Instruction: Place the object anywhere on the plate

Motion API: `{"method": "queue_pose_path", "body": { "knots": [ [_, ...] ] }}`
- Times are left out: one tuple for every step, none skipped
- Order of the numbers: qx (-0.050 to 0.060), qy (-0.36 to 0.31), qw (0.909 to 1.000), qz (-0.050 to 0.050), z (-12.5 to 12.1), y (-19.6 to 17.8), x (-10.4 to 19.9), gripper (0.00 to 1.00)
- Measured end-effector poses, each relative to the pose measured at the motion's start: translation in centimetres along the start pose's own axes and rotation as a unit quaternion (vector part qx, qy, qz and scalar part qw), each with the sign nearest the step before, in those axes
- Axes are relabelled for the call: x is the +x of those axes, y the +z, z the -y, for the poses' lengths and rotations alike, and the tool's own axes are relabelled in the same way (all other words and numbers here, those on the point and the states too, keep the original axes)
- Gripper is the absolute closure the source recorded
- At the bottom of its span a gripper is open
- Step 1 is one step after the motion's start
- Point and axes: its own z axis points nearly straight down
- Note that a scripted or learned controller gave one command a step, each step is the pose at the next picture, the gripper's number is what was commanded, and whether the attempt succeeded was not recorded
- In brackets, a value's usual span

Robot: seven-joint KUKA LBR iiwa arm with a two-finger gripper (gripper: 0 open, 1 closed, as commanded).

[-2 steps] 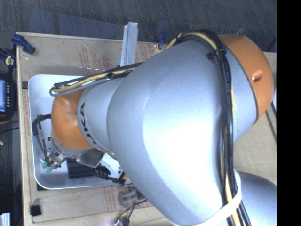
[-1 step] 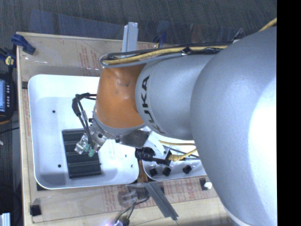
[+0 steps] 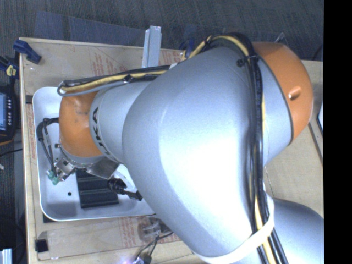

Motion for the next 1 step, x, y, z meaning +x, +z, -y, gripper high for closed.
{"method": "queue_pose_path", "body": {
  "knots": [
    [0.0, 0.099, 0.9951, 0.0, 5.55, -10.07, -0.72, 1.0]
  ]
}}
